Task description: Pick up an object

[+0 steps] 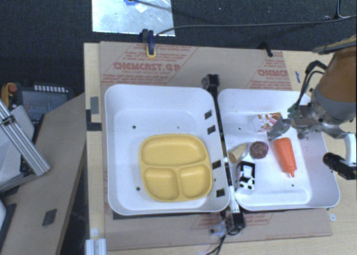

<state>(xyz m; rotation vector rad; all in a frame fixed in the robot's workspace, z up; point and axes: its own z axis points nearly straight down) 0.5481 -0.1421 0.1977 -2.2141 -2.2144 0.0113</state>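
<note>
The fingers [279, 130] hang low over the right bin [312, 195], but I cannot tell how far apart they stand or whether they grip anything. Just beside them lies a smooth orange carrot [286, 155], tapering downward. Near it sit a round brownish lump [259, 149], a printed packet [266, 120] and a black-and-white block [246, 175]. A glossy yellow compartment tray [174, 166] rests in the left bin [120, 136]

bins: 2 [120, 103] [329, 192] | yellow divided tray: 1 [174, 167] | toy carrot: 1 [286, 154] | brown round piece: 1 [259, 149] | black-and-white block: 1 [246, 176] | small printed packet: 1 [266, 121]
</note>
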